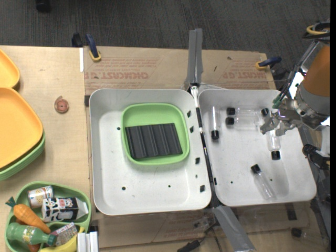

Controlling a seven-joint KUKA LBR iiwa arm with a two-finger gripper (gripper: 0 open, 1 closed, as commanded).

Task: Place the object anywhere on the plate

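A green square plate lies in the left bin with a black ridged mat on it. Several clear vials with black caps lie in the right bin. One vial lies near the bin's left wall, another across the top, and a third towards the front right. My gripper hangs over the right bin's upper right part. Directly below it is a further vial with its cap pointing to the front. Whether that vial is gripped or lying on the bin floor is unclear.
Orange plates are stacked on the bench at the left. A green bowl of toy food stands at the front left. Clamps hold the cardboard behind the bins. The divider runs between the bins.
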